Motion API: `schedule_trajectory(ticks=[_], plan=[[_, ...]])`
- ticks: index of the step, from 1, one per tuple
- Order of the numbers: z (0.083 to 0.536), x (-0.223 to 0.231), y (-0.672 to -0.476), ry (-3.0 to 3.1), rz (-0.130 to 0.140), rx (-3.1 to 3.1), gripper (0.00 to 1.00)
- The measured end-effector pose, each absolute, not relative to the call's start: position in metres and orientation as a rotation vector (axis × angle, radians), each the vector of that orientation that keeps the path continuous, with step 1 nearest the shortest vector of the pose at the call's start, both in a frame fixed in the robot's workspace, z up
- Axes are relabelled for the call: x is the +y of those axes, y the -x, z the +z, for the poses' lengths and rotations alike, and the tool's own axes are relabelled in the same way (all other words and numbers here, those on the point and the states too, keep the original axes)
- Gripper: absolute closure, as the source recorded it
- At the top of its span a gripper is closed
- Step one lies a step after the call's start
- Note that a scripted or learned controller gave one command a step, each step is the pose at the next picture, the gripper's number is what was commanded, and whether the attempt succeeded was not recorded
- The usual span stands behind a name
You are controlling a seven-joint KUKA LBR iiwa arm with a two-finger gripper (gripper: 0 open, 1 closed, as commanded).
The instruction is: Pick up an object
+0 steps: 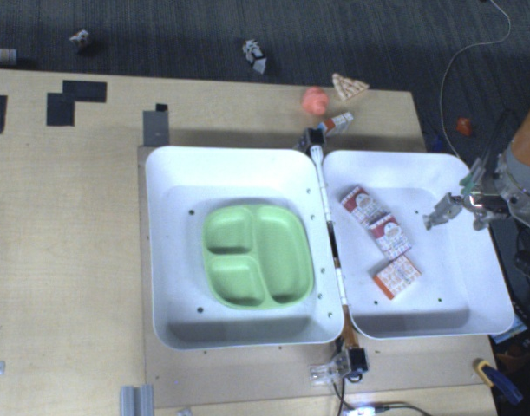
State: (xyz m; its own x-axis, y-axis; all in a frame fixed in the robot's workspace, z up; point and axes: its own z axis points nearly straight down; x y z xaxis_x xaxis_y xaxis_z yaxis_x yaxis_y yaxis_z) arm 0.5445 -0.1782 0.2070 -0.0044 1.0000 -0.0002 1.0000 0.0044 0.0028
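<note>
Two shallow white bins side by side on a pale wood bench [65, 258]. Left bin [165, 319]: one green plastic tray [257, 256], rounded corners, 3 compartments, smooth & glossy, sitting flat at the bin's centre.

Right bin [447, 315]: 3 small flat packets w/ red & white print, rectangular, in a loose diagonal row. Far packet [360, 204] at upper left, middle packet [389, 235] just beside it, near packet [396, 277] w/ an orange-red edge lower down, slightly apart from the middle one. All lie flat on the bin floor, left of centre.

Gripper [462, 208] over the right bin's right part, coming in from the right; metal fingers thin & grey. Jaws: cannot tell if apart or together, too blurred. Nothing visibly between them; packets well apart from it.

Beyond the bins' far edge on the bench: a round pink-orange ball [315, 101], a triangular pizza-slice toy [350, 86], a small tube [337, 124].
</note>
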Motion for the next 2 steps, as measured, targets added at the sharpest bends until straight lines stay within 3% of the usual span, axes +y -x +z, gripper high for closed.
schedule_trajectory(ticks=[1, 2], plan=[[0.1, -0.15, -0.547, -2.211, 0.012, 2.216, 0.0], [0.087, -0.112, -0.49, -2.213, 0.01, 2.215, 0.0]])
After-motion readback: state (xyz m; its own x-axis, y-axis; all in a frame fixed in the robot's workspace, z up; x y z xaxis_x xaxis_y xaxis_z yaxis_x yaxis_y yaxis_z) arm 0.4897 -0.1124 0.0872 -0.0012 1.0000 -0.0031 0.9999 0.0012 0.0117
